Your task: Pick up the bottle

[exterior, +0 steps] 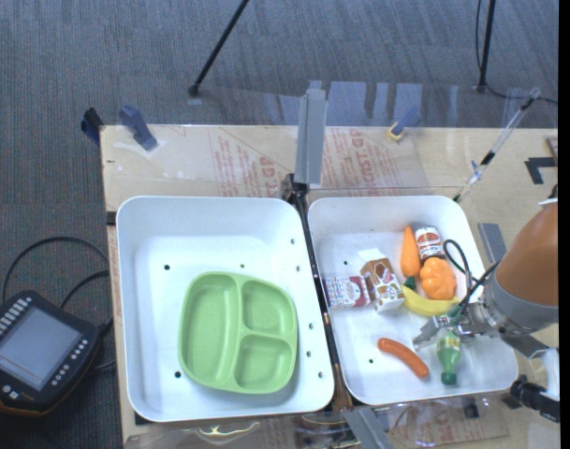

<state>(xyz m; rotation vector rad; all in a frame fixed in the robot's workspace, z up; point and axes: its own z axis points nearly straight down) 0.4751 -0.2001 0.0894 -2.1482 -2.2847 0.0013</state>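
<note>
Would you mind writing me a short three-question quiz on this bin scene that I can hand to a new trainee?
1. True or false: the green bottle lies in the same bin as the green divided plate.
2. Multiple choice: which item lies directly left of the bottle in the camera view? A) the carrot B) the sausage C) the can
3. Short answer: where is the end effector relative to the bottle?

Key
1. False. The bottle is in the right bin; the plate is in the left bin.
2. B.
3. Right at the bottle's upper end, near the banana; a firm hold cannot be confirmed.
</note>
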